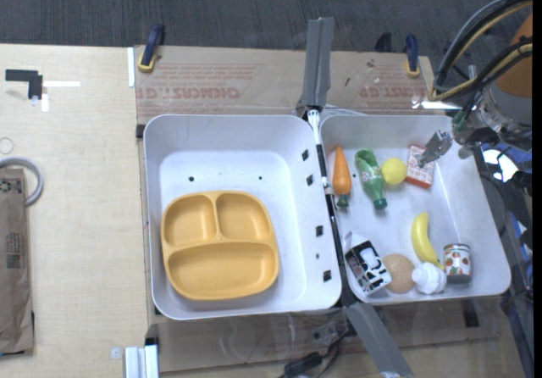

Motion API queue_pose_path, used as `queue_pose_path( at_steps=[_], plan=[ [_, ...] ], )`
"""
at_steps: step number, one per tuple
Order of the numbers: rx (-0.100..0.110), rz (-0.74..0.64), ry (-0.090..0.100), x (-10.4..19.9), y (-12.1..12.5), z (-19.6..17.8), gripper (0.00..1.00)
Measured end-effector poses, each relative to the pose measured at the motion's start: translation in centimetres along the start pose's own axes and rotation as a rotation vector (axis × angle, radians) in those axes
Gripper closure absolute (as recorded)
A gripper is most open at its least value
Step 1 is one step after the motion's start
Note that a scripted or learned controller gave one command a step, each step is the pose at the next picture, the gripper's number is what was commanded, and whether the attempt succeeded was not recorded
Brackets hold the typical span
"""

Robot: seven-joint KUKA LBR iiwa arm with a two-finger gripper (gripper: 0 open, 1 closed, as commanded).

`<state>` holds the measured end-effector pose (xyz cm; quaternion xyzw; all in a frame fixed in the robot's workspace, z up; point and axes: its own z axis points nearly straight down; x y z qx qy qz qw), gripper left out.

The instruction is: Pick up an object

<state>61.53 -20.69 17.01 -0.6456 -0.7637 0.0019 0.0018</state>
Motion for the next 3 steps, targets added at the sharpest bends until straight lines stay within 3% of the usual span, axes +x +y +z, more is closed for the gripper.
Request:
queue_pose_path(
  at_steps=[1, 2, 3],
  plan=[
    [0.000, 0.023, 0.002, 4.3, -8.4, 8.3, 0.00],
    [0.005, 0.026, 0.003, 4.2, -8.4, 7.8, 1.00],
    [-0.004, -0.010, -0.001, 9.5, -8.7, -3.1, 1.00]
  ],
)
